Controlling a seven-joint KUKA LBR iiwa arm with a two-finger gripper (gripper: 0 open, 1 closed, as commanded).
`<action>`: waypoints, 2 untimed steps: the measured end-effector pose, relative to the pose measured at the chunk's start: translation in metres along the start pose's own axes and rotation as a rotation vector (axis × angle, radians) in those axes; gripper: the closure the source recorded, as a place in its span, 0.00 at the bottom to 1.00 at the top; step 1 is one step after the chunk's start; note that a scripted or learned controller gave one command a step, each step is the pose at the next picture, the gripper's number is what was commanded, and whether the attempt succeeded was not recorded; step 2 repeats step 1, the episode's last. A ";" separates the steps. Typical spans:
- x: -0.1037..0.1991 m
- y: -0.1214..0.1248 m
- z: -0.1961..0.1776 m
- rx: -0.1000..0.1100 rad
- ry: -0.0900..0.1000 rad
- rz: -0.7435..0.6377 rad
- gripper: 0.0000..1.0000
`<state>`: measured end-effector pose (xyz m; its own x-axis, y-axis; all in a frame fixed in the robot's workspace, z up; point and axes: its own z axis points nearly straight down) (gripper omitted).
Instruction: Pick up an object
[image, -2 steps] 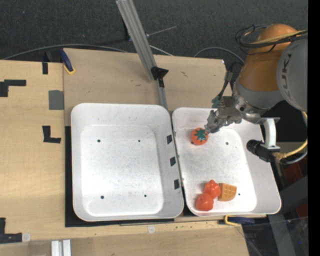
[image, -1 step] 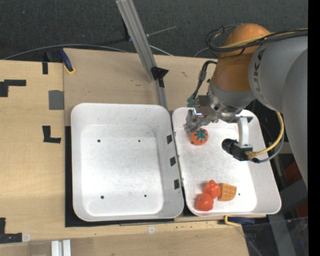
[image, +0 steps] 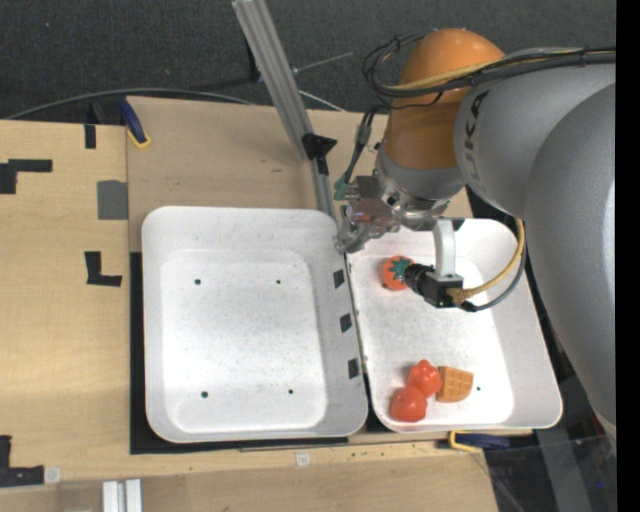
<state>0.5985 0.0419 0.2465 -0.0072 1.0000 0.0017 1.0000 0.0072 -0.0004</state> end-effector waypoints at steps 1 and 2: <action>0.050 0.009 0.016 0.002 -0.001 0.001 1.00; 0.050 0.009 0.016 0.002 -0.001 0.001 1.00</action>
